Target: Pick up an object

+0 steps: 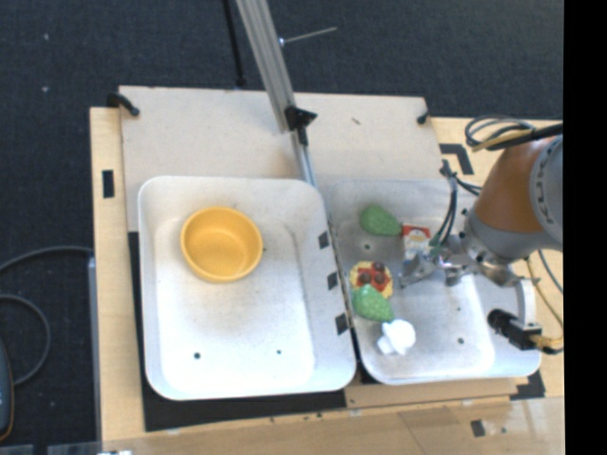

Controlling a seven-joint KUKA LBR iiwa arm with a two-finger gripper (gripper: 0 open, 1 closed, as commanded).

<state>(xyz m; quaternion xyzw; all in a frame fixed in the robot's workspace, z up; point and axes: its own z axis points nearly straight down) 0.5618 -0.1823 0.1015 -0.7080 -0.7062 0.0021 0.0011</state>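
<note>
In the right bin, I see the white lump, two green toys and a red-and-yellow piece all lying loose, so nothing is picked yet; the gripper hangs low beside them, though I cannot tell how its jaws stand.

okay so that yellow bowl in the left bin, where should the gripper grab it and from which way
Probably by the rim, from straight above. The yellow bowl sits upright and open, alone in the left bin, and looks wide, so closing around its whole body seems unlikely. One finger inside and one outside the wall should work. The side of the rim nearest the gripper is the shortest reach.
</note>
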